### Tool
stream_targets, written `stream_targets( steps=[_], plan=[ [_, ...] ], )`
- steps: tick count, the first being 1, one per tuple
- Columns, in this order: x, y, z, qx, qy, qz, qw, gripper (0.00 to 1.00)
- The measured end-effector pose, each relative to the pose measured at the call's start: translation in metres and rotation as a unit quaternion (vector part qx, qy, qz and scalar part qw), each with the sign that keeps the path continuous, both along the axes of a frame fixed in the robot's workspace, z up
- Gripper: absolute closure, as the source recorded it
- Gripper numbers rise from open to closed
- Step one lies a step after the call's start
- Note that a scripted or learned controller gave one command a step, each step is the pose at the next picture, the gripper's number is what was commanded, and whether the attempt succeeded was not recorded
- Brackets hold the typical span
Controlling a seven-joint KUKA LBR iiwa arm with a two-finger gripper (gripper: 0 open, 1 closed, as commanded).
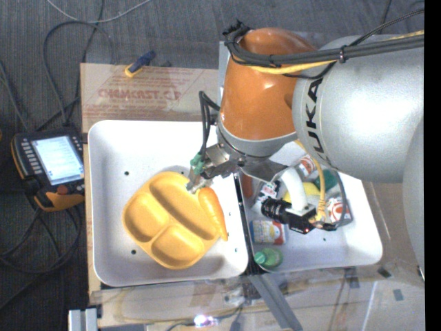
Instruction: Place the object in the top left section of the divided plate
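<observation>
You are seeing gripper (pixel 198 178) hanging over yellow divided plate (pixel 172 219) in left bin (pixel 110 150), fingers narrowly parted, tips touching orange carrot (pixel 212 209); grasp unclear.

Robot arm (pixel 358 109): a thick, glossy grey casing bore black "KUKA" lettering, partly visible. A smooth orange band (pixel 265 88) ringed it above the wrist. Black cables (pixel 289 59) crossed the orange section, and a thinner black cable (pixel 205 119) ran beside the grey wrist flange.
</observation>
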State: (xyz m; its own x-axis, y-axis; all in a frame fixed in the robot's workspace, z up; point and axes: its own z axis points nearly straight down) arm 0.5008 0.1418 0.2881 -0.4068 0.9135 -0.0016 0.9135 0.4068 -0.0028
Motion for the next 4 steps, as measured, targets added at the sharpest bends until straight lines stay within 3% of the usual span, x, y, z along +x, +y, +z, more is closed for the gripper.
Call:
stream_targets(
  steps=[1,2,3,4],
  plan=[
    [0.000,0.000,0.008,-0.0015,0.001,0.000,1.0000,1.00],
    [0.018,0.016,-0.065,0.0002,0.001,0.006,1.0000,1.00],
    [-0.002,0.004,-0.081,0.0003,0.001,0.061,0.9982,1.00],
    [-0.003,0.004,-0.081,0.0011,0.001,0.061,0.9981,0.00]
  ],
)
